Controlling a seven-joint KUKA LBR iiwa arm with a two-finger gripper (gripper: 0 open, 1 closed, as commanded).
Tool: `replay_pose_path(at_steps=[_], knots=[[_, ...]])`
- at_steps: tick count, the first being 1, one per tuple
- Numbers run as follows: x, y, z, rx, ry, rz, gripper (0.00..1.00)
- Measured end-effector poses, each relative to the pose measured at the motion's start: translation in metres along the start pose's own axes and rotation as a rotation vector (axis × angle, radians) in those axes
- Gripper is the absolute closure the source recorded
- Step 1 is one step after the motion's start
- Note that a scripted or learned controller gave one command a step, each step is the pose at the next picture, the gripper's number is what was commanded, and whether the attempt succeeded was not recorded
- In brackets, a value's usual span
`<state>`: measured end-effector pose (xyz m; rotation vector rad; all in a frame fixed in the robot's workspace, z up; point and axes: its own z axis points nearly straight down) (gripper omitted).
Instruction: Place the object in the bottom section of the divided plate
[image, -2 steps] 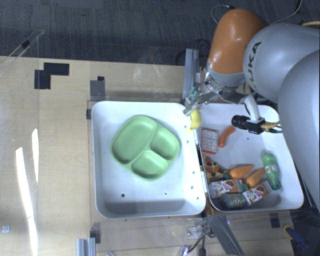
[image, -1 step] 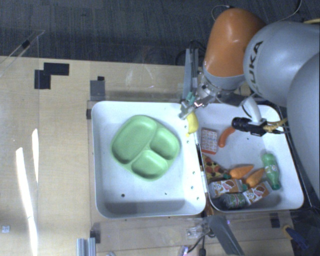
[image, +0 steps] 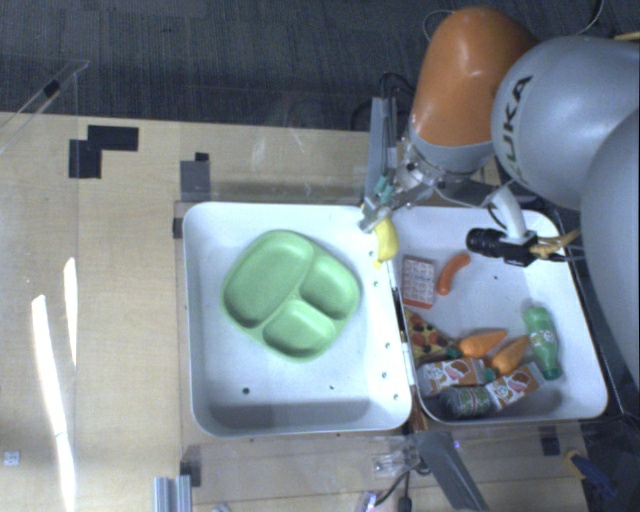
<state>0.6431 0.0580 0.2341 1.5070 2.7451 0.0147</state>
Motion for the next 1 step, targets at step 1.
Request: replay_pose_path(at_steps=[1], knots=[[0.0433,0.0179,0.0082,0.007,0.002,0.084,1.00]])
